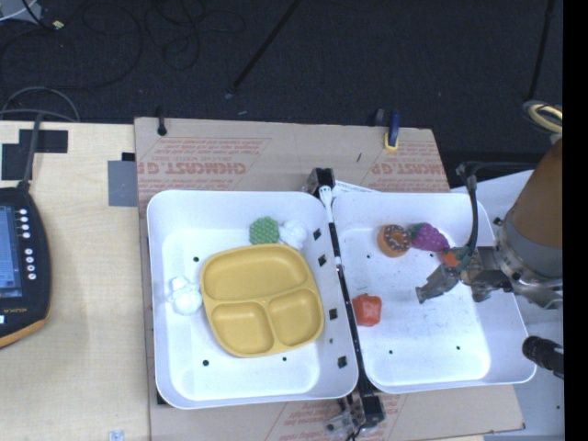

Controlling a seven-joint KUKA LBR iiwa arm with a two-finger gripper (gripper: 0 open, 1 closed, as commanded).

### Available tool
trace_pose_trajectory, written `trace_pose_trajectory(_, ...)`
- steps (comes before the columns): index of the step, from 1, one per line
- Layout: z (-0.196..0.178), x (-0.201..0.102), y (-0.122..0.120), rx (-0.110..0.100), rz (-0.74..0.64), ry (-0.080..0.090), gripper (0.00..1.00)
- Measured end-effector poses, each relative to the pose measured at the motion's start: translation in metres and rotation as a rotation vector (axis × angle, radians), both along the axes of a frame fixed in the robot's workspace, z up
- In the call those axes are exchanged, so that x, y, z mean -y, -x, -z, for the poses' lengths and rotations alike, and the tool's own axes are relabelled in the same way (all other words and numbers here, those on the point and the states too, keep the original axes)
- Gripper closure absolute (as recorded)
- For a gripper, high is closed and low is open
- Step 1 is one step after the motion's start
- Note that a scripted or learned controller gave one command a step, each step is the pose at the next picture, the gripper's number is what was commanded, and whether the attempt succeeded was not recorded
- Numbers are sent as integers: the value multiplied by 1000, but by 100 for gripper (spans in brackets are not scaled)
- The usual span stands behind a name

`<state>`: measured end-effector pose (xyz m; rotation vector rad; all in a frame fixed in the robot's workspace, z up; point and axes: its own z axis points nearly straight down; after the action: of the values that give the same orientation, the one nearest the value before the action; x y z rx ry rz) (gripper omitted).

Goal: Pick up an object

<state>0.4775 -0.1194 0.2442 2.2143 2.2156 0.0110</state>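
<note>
In the right bin (459,361) lie a brown doughnut (396,240), a purple bunch of grapes (428,238) and a red block (367,310). A small orange piece (449,258) sits just beside the gripper's upper side. My gripper (436,286) hangs low over the middle right of this bin, pointing left, below the grapes and right of the red block. Nothing can be seen held in it. The arm's wrist (528,265) covers the bin's right edge.
The left bin (175,356) holds a yellow divided plate (262,299), a green round toy (265,231) and white pieces (294,234) (184,294). A black divider (335,274) runs between the bins. A handheld control pendant (14,265) lies far left on the bench.
</note>
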Motion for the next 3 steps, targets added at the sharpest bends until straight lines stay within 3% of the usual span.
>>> trace_pose_trajectory(1,-257,-44,1,4,-2,0,0)
trace_pose_trajectory(2,-53,-123,4,-32,-4,-3,0)
trace_pose_trajectory(3,-210,-169,-1,2,-4,-4,0)
